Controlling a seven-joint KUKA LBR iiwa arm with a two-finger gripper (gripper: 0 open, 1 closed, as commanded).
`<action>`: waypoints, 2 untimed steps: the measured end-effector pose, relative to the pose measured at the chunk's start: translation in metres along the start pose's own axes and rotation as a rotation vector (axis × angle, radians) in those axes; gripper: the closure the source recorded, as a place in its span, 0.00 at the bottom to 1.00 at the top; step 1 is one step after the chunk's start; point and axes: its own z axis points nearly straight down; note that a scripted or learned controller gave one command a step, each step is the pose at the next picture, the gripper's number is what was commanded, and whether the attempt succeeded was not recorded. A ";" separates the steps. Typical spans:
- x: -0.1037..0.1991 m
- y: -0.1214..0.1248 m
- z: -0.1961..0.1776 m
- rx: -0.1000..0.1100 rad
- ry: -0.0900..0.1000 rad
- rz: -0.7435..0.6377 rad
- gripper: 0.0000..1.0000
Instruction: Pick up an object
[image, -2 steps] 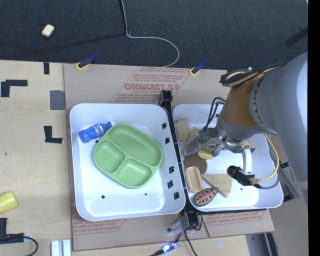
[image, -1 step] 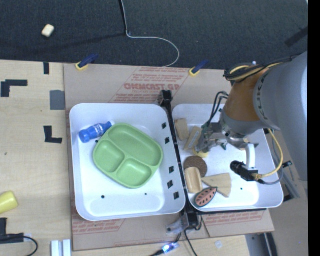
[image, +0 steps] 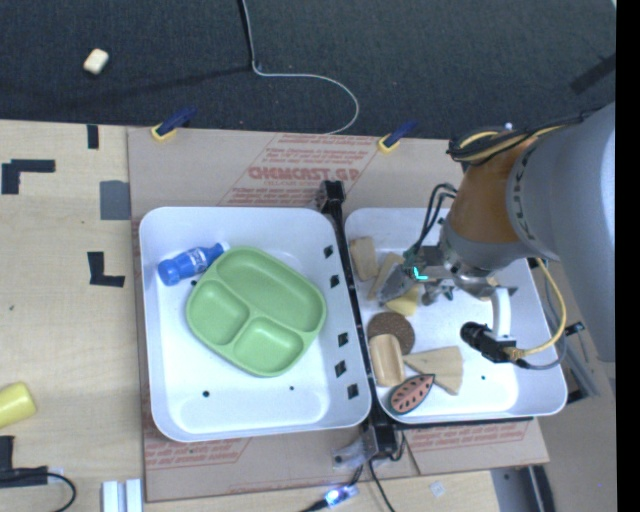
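My gripper (image: 410, 283) is low in the right bin (image: 530, 400), near its left side. It sits over a small yellow piece (image: 402, 306) that peeks out from beneath it. A tan wooden block (image: 361, 256) lies just left of it. Nearer the front are a brown round disc (image: 390, 327), a wooden cylinder (image: 385, 360), a pale wooden wedge (image: 442, 365) and a reddish spotted oval piece (image: 409, 393).
The left bin (image: 165, 380) holds a green divided plate (image: 256, 310) and a blue bottle (image: 187, 264) at its back left. A yellow object (image: 14, 404) lies on the bench at far left. The arm covers the right bin's back right.
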 end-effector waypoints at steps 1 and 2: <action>0.011 -0.085 0.015 0.007 0.002 0.004 0.00; 0.021 -0.104 -0.190 -0.019 -0.002 -0.002 0.00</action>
